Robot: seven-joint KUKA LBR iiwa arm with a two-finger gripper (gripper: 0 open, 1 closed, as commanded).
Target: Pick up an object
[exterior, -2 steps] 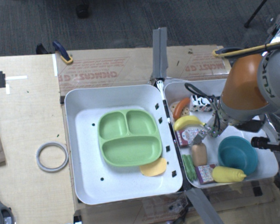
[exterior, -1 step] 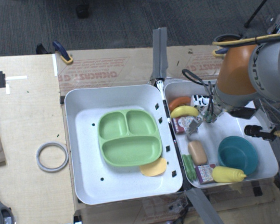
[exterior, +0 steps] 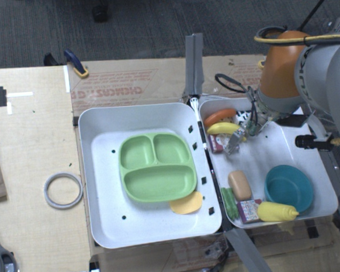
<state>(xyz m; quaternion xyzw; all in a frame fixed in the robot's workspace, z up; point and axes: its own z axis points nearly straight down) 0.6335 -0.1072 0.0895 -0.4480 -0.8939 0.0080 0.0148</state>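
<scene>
You have two bins: the left bin (exterior: 96,167) holds one green tray (exterior: 157,166) and one yellow disc (exterior: 187,204). The right bin (exterior: 288,144) holds one teal bowl (exterior: 289,187), one banana (exterior: 222,128), one tan block (exterior: 239,185) and one yellow bottle (exterior: 277,211). Your end effector (exterior: 246,126) sits beside the banana; its state can't be told.

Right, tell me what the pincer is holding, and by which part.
Cannot be told. The pincer is low in the right bin beside the banana, and nothing is seen between its fingers.
</scene>
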